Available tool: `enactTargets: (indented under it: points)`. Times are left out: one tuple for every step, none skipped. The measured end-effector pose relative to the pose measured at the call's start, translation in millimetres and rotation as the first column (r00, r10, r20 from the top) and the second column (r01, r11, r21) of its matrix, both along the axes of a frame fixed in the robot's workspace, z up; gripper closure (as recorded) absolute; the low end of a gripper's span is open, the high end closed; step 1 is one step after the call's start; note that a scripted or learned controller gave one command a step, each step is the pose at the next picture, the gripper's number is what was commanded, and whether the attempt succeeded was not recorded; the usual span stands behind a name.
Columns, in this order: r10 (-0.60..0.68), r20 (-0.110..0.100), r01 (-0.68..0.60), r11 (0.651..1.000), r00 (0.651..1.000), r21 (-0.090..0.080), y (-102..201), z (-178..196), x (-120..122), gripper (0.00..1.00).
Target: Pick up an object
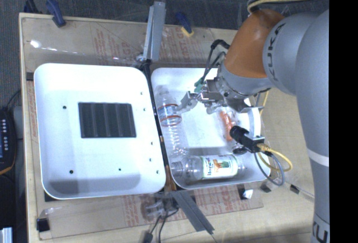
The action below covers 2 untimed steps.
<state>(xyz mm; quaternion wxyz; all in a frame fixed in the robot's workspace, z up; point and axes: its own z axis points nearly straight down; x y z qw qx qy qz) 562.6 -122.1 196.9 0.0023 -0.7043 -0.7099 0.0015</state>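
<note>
Right bin (168,77) crowded — bottles (212,167) along left, front walls.

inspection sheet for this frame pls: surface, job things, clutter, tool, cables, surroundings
Surface: wooden bench bearing two white bins; left bin has a dark ribbed panel on its floor.
Job's things: in the right bin, a clear bottle lies along the left wall; a second clear bottle with an orange and green label lies along the near wall; a small orange object sits partly under the arm.
Clutter: nothing seen.
Tool: tool low over the right bin beside the first bottle's cap end; nothing visibly between its fingers.
Cables: yellow cable loops past the bin's right edge; black cables at the wrist.
Surroundings: blue clamps on the far bench edge; dark floor.
</note>
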Motion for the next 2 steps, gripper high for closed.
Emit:
enactTargets:
  points:
    - [0.171, 0.005, -0.171, 0.985, 0.985, -0.002, -65.7, 11.9, 15.2, 0.00]
    - [0.263, 0.002, -0.263, 0.965, 0.965, 0.001, -87.5, -14.4, 5.9, 0.00]
